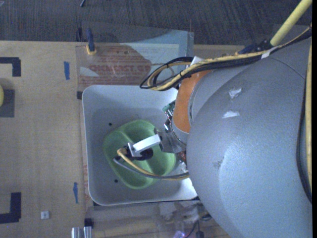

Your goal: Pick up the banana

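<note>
One banana to lift, and I can't place it from here. The arm (247,133) covers the right side of the white bin (96,108), so the banana may be lying under there, or down in the green bowl (128,132) where the view is blocked. Can't tell which. The gripper (167,142) sits low over the bowl's right side, just below the orange band (184,105); open or closed, can't tell either. The bowl is in the middle of the bin, nearer the bin's lower wall in this view, mouth up. Far left on the bench (39,148) there's a yellow sliver (1,96) cut by the frame edge, well apart from the bin, too little of it to call. My read: approach/grasp step, early in the task. To do it well, come straight down and span the banana across its narrow width near mid-length. Stay off the bowl rim so the bowl doesn't drag along. If the fruit is in the bowl, expect it to slide on the curved wall, so close slowly and centred. Confirm it's actually in the gripper before lifting.
</note>
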Controlling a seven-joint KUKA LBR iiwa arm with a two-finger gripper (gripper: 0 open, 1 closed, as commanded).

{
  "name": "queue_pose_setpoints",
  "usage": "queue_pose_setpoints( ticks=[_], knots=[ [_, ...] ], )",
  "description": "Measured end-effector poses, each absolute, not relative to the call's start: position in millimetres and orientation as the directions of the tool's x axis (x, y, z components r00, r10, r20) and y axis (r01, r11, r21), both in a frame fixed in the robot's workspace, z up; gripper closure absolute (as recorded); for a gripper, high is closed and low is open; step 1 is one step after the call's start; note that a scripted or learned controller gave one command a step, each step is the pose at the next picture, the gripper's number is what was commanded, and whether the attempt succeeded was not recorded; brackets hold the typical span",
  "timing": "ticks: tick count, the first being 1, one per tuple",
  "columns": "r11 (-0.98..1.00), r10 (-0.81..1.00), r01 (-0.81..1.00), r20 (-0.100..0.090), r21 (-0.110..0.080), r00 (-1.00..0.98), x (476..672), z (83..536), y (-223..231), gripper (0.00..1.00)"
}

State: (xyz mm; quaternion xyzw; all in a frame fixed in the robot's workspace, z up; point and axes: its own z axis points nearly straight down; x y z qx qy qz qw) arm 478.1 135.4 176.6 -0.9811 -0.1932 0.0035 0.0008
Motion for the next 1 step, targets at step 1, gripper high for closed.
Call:
queue_pose_setpoints(
  ticks=[1],
  knots=[
    [-0.98,0.199,0.2,0.022,-0.006,0.98,485.7,93.4,227.1,0.0]
  ],
)
